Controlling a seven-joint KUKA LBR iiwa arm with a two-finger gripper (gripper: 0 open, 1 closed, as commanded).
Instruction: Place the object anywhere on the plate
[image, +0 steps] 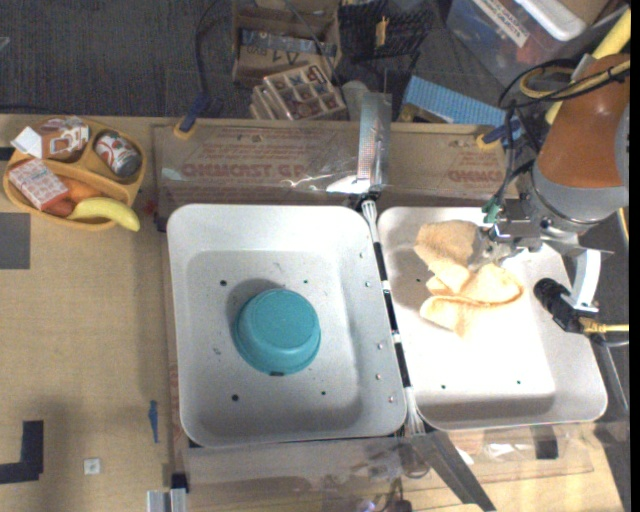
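Cloth (462, 283) at right looks soft, light; best pinched at a raised fold. End effector (492, 240) touches it; grip state unclear.

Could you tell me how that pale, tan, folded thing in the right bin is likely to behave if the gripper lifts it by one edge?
The tan folded object lies in flat, overlapping, wrinkled lobes, so it is probably soft and would drape rather than hold shape. It looks thin, so likely light. The gripper is over its upper part; a pinch may catch only one layer, leaving the rest trailing in the right bin.
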